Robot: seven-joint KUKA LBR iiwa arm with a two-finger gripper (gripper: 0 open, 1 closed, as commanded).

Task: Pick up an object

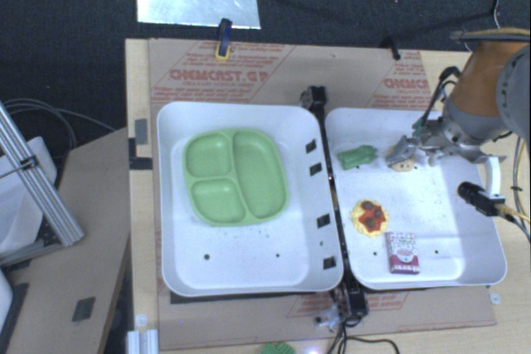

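Tan, the small round object (404, 165) lies in the right bin (465, 265) under the gripper (404, 152), whose spread I cannot tell, so a misaligned close might nudge it toward the green piece (357, 156).

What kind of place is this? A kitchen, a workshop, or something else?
Most likely a robot lab, not a kitchen. A grey and orange arm reaches over two white bins on a bench; the food items, like the pizza, look like toys, and cables and a metal frame stand nearby.
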